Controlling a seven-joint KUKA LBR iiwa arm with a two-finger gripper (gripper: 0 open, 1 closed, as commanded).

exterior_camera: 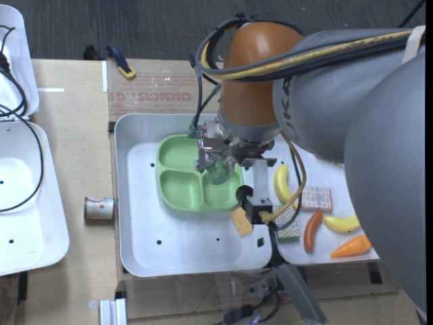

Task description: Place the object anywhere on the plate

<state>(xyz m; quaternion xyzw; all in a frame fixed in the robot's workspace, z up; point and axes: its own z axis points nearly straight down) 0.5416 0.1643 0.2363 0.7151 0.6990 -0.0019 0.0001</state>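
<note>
A light green divided plate point(181, 175) lies in the white bin point(139, 249) at mid-view. My gripper point(218, 168) hangs over the plate's right-hand compartments, under the orange wrist band. A small dull green rounded object point(218, 176) shows between the finger ends, just above the plate's right section, and the gripper looks shut on it. Whether the object touches the plate is hidden by the wrist.
A yellow cheese wedge point(241, 221) lies in the same bin off the plate's lower right corner. The right bin holds a banana point(281, 183), a cracker point(316, 198), a red pepper point(311, 230), a second banana point(340, 222) and a carrot point(352, 246). A small can point(99, 208) lies left of the bin.
</note>
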